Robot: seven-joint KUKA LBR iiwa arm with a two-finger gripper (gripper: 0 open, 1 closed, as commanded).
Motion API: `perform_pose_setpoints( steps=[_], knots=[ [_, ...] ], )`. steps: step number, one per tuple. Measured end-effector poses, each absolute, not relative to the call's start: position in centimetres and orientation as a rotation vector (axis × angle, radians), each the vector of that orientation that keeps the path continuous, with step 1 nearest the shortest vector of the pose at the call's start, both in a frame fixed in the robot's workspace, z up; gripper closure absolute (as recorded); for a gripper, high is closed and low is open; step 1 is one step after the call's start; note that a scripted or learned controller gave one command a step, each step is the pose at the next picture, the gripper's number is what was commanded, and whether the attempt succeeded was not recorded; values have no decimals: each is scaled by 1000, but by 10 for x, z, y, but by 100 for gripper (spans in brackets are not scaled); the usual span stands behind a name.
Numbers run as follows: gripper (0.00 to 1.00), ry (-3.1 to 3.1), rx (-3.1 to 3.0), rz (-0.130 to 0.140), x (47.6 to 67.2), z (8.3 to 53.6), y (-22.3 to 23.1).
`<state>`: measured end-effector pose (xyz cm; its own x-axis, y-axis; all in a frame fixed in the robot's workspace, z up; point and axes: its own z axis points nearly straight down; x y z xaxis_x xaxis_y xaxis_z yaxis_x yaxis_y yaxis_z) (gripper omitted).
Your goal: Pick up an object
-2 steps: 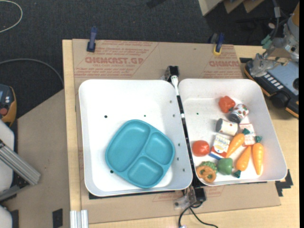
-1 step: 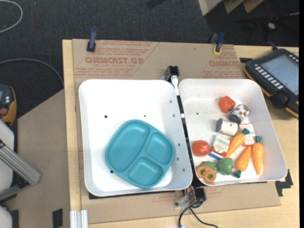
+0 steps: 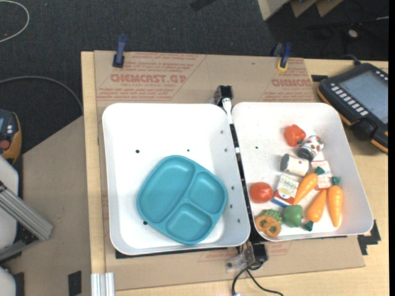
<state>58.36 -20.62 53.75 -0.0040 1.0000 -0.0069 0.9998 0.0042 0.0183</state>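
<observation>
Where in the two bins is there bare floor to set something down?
Right bin: the far-left part, between the divider and the red pepper, is bare. Toys crowd its near-right part, from the tomato to the carrots. Left bin: the far half above the blue tray is bare; the tray fills the near half.

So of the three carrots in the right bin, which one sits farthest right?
The upright carrot nearest the bin's right wall. The other two carrots lie slanted to its left, closer to the small carton.
</observation>
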Motion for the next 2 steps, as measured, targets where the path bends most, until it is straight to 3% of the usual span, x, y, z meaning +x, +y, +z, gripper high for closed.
perform_pose_setpoints(
  steps=[1, 2],
  knots=[
    [100, 2225, 2226, -1, 477, 490, -176],
    [100, 2214, 2216, 5, 480, 538, -192]
  ],
)
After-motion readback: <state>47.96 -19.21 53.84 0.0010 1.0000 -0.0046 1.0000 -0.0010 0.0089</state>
